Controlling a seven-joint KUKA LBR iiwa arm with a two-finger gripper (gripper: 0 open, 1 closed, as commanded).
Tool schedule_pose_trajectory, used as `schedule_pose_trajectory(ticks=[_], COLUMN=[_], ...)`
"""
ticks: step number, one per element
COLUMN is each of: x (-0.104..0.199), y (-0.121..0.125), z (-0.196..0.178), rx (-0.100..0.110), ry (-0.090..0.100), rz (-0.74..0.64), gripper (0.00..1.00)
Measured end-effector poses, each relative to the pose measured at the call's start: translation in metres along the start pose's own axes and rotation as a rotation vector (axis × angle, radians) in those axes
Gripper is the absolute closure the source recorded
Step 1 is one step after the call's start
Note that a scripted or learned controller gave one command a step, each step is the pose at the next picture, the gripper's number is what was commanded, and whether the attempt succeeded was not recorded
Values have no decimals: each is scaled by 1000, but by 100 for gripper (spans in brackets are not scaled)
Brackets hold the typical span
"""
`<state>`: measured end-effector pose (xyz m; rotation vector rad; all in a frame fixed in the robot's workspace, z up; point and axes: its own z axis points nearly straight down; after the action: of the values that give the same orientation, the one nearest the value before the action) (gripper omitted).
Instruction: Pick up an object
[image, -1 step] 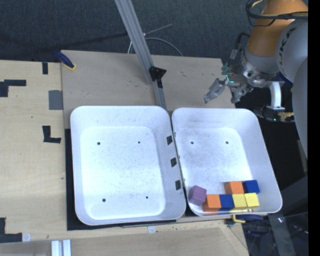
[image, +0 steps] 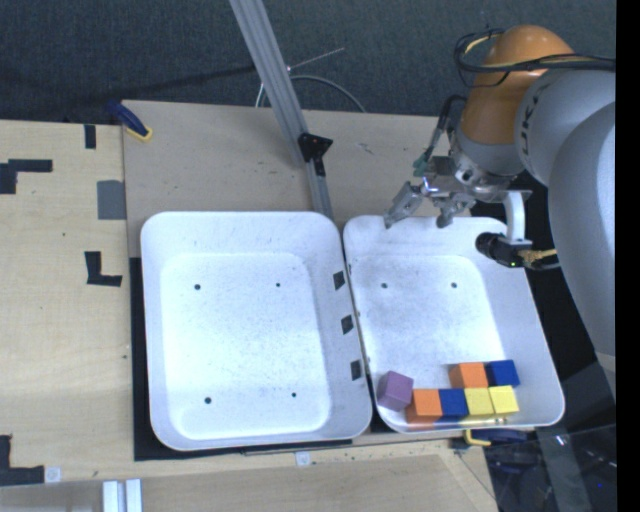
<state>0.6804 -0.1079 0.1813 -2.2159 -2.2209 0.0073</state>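
From my remote station I watch the grey arm (image: 560, 130), with its orange band, reach in from the right of the frame, its gripper (image: 418, 213) hanging over the top rim of the right bin (image: 440, 300). The two fingers (image: 398, 212) stand spread apart, and nothing sits between them.

The blocks I am after lie well away from it, bunched in the lower right corner of that same bin. A purple block (image: 396, 389) sits furthest left, slightly turned. Just beside it an orange block (image: 427, 402), a blue block (image: 453, 402) and a yellow block (image: 480, 402) form a close row, with a second yellow block (image: 503, 399) at the row's right end. Behind the row sit a second orange block (image: 467, 376) and a second blue block (image: 501, 373), side by side. The blocks look packed tightly together, though I cannot tell whether each pair is touching.

The left bin (image: 240, 330) lies alongside, its rim meeting that of the right bin at centre frame. A slanted metal bar (image: 280, 80) runs from the top of the frame to the far edge of the bins. Both bins rest on a tan bench (image: 60, 300) marked with black tape at the left.
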Motion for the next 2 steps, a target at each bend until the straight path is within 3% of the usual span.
schedule_pose_trajectory(ticks=[1, 2], x=[11, 14], y=[0, -2], z=[58, 89], rx=[1, 17], ry=[0, -6], rz=[1, 2], gripper=[0, 0])
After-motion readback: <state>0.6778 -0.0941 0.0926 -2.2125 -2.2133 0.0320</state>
